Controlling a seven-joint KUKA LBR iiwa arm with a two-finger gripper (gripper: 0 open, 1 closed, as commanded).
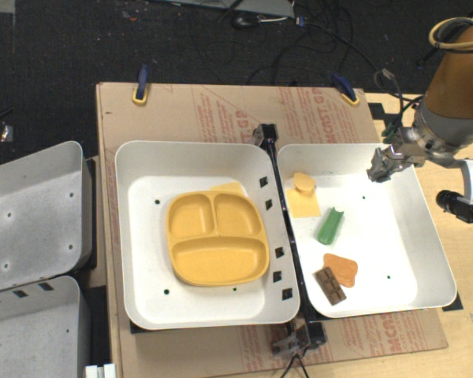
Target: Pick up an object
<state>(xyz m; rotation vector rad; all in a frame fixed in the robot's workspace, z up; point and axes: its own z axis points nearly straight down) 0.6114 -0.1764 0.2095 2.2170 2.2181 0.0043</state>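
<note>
In the right bin [410, 282] lie a pale yellow block with a round knob [303, 198], a green oblong piece [329, 226], an orange flat piece [343, 268] and a small brown bar [329, 285]. My gripper [382, 166] hangs over the bin's far right corner, well to the right of these pieces and touching none of them. Nothing shows between its fingers. The arm's orange band [456, 77] rises above it at the right edge.
The left bin [142, 290] holds a yellow divided plate [217, 238] with a pale yellow sheet [231, 188] peeking out behind it. A black divider [282, 227] runs between the bins. Grey metal trays [31, 211] stand at the far left.
</note>
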